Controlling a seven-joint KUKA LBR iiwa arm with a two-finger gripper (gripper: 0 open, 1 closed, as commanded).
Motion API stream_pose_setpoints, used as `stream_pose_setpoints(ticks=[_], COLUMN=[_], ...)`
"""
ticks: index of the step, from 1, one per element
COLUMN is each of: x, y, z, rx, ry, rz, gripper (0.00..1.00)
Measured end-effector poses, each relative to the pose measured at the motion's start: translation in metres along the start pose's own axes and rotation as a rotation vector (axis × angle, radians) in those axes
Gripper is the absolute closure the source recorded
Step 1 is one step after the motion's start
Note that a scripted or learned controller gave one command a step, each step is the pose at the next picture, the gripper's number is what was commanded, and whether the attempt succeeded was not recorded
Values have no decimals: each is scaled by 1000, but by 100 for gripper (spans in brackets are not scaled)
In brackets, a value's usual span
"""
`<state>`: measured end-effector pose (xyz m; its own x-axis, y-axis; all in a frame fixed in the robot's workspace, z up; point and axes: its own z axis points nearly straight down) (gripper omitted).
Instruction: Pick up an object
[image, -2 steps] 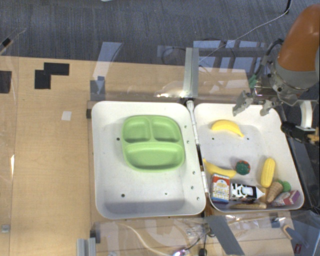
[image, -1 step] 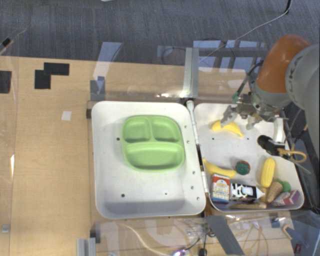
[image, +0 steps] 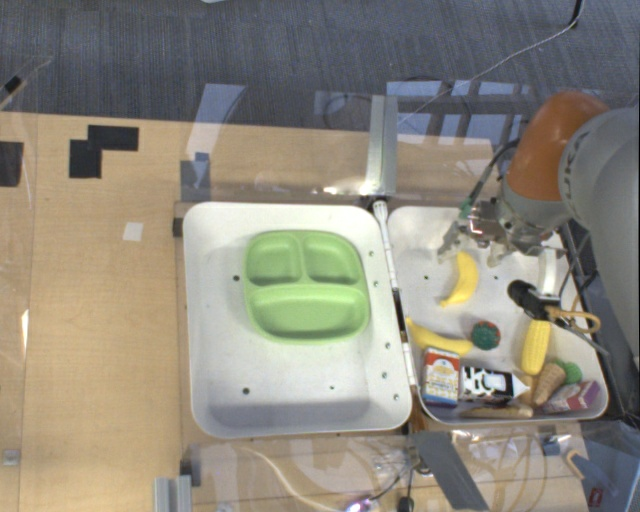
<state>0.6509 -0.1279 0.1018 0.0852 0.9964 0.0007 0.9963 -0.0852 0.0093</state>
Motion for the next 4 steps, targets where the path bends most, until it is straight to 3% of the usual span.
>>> stream_pose_setpoints(ticks=[1,2,3,4], x=[2,2,4,12], y=[2,2,20,-39], z=[-13,-13,-77,6], rx=[-7,-7,1,3], ry=[1,1,-1,0], rz=[-2,-2,4,-74], gripper=[100,0,0,0])
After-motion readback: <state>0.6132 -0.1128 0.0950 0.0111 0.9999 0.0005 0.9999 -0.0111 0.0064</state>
